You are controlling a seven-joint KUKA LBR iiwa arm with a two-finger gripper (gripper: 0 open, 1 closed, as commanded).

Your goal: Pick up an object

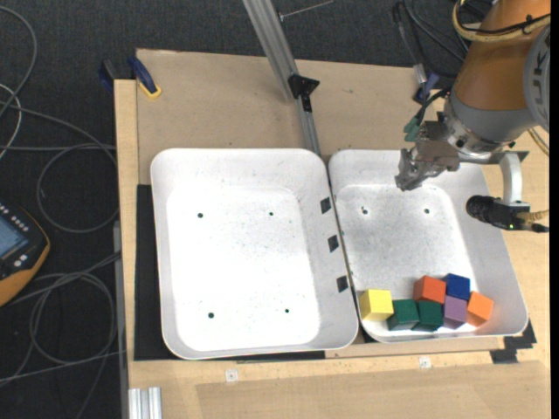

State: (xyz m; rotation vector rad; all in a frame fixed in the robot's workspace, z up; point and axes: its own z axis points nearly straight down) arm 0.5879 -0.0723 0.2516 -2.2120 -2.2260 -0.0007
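Nearest, along the front wall of the right bin (pixel 489 234), sit clustered blocks: yellow block (pixel 377 303), green blocks (pixel 416 313), purple block (pixel 456 309), orange blocks (pixel 454 297), blue block (pixel 458 284). No writing is legible. Farther back, the claw (pixel 410 178) hangs above that bin's rear; its spread cannot be told.

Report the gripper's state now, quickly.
Gripper: cannot be told; it hangs over the far end of the right bin, well away from the blocks.

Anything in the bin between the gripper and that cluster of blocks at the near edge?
Nothing visible. The gripper hangs over the far end of the right bin; bare floor runs from there to the blocks packed along the near wall.
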